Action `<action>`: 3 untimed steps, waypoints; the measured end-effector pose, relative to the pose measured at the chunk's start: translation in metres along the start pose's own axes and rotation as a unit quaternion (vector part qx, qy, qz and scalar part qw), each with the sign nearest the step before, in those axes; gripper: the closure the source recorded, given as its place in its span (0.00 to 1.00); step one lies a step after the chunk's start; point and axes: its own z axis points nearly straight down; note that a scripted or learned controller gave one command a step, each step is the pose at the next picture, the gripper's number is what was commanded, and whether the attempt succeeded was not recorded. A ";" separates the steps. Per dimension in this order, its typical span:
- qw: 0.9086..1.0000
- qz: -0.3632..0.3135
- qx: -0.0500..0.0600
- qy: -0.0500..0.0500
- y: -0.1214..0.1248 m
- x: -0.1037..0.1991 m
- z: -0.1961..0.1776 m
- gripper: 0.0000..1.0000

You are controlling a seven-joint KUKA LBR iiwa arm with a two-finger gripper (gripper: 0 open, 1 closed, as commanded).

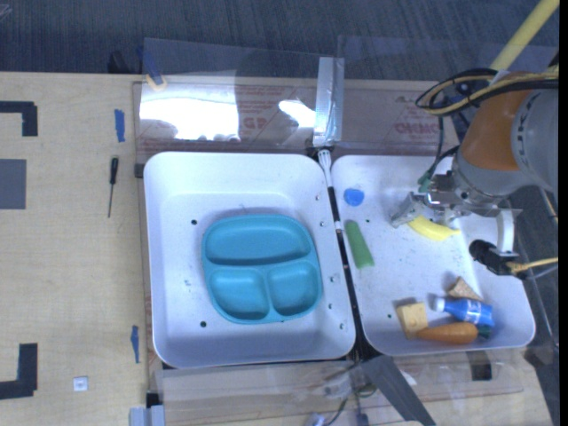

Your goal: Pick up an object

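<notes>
A teal divided tray [260, 267] sits in the left white bin [169, 185]. A screwdriver [112, 185] lies on the wooden bench [62, 264] left of the bins. Blue tape strips [119, 124] and black corner markings [25, 116] show on the bench surface.

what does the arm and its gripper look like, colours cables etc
The arm is rounded and grey, with a broad orange band above the wrist. Black and yellow cables loop over its top. The gripper is a small silvery metal assembly with a touch of green at its side. A black fitting with a yellow cable sits just below the wrist.
</notes>
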 end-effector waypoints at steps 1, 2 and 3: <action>1.000 -0.001 -0.004 0.000 0.003 0.000 -0.013 1.00; 1.000 0.029 -0.001 0.000 0.031 0.015 0.000 1.00; 0.999 0.044 -0.008 0.002 -0.005 0.087 -0.107 1.00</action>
